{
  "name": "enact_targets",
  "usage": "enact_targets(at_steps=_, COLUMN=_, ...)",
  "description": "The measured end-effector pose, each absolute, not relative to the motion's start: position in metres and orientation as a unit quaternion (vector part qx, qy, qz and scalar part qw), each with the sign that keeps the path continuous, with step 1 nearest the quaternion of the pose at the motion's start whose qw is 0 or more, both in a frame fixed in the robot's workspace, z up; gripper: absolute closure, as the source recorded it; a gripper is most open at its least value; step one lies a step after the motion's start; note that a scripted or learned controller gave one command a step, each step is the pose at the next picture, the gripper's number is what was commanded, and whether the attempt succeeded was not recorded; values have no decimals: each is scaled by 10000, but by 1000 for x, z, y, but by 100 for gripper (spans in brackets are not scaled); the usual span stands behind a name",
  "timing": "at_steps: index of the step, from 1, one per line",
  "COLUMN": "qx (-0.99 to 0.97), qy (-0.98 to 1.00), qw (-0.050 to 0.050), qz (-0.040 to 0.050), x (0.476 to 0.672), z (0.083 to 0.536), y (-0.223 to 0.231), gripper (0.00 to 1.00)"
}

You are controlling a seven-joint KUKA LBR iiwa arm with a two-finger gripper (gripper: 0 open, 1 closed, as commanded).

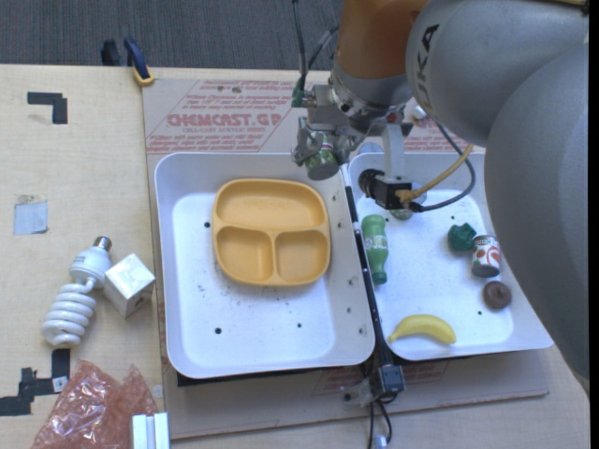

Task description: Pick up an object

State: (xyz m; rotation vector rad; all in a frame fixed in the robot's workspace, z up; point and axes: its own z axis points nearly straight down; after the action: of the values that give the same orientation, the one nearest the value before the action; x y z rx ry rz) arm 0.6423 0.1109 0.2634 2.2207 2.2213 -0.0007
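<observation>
My gripper (318,153) hangs over the back edge of the left bin (183,325), just behind the yellow divided plate (271,230) that lies in it. A small dark grey-green lump (324,164) shows at the gripper's tip; whether it is held is unclear. The right bin (423,279) holds a green bottle (375,247) lying along its left wall, a banana (422,329) at the front, a green piece (460,238), a small can (485,255) and a brown round piece (497,295) on the right. The arm's bulk covers that bin's back right.
A black part with a yellow cable (384,189) hangs over the back of the right bin. Left of the bins lie a spiral light bulb (75,297), a white cube (129,283) and a red mesh bag (89,410).
</observation>
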Motion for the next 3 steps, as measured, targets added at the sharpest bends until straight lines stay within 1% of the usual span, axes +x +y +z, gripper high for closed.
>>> enact_targets(at_steps=1, qx=7064, qy=7078, qw=6, qz=-3, x=659, z=266, y=180, gripper=100)
enact_targets(at_steps=2, qx=7072, qy=7070, qw=5, qz=-2, x=659, z=322, y=134, gripper=100)
enact_targets(at_steps=3, qx=7065, qy=7077, qw=0, qz=-12, x=659, z=254, y=229, gripper=100)
